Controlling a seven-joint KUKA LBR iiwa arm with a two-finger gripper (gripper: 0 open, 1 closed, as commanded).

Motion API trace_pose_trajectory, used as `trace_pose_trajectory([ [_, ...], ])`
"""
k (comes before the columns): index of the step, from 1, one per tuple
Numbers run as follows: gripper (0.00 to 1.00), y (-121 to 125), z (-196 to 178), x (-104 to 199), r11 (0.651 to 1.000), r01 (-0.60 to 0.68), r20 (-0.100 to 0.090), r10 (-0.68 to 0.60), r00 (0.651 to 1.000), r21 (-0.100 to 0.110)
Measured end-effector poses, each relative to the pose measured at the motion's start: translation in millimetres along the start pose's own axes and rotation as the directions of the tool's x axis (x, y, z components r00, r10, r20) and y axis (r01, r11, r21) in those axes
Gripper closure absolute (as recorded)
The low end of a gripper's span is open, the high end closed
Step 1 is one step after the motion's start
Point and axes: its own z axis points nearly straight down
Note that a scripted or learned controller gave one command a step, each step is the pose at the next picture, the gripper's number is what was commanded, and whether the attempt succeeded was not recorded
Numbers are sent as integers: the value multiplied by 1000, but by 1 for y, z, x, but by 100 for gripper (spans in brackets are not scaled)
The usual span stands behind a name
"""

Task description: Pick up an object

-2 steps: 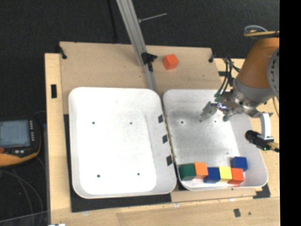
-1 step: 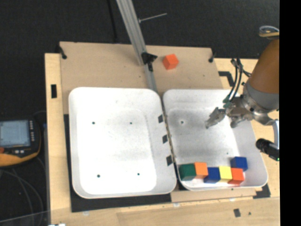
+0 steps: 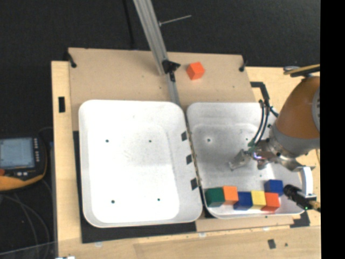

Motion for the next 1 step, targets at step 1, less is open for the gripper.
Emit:
trace_pose_trajectory([
  [1, 0, 30, 33, 14, 1000, 6, 1, -6, 1000, -8],
])
